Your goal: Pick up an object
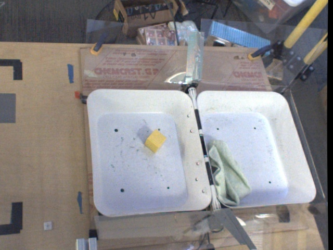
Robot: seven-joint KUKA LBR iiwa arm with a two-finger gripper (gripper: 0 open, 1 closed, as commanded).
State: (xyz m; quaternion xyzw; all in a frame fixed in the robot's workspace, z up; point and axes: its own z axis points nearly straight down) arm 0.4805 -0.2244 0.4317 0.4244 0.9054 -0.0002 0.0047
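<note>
A small yellow block (pixel 155 141) lies near the middle of the left white bin (pixel 104 119). A crumpled pale green cloth (pixel 228 173) rests in the right white bin (pixel 276 139), against its left wall and down toward the front edge.
The two bins meet at a central divider (pixel 200 139). A clear plastic sheet with red lettering (pixel 171 69) stands behind them. Clutter of boxes (pixel 156 14) and yellow bars (pixel 307 14) lies beyond the bench. Wooden benchtop (pixel 36 139) extends to the left.
</note>
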